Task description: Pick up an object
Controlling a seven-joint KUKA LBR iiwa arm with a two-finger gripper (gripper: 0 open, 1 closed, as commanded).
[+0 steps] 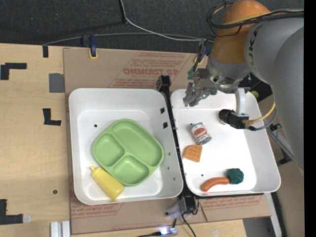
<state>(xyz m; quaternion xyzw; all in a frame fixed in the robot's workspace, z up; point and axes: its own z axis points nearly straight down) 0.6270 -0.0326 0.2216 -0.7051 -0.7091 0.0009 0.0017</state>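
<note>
In the right bin [256,132] lie a small red and white can [199,133], an orange waffle piece [192,153], an orange-red sausage [215,183] and a dark green broccoli piece [235,176]. My gripper [192,100] hangs over the bin's far left corner, above and behind the can. It is open, and nothing sits between its fingers. The can lies a short way toward the front from the fingertips.
The left bin [79,107] holds a green divided plate [128,152] and a yellow mustard bottle [106,182] at its front left. A black divider strip [170,117] runs between the bins. A black cable fitting [232,117] from the wrist hangs over the right bin.
</note>
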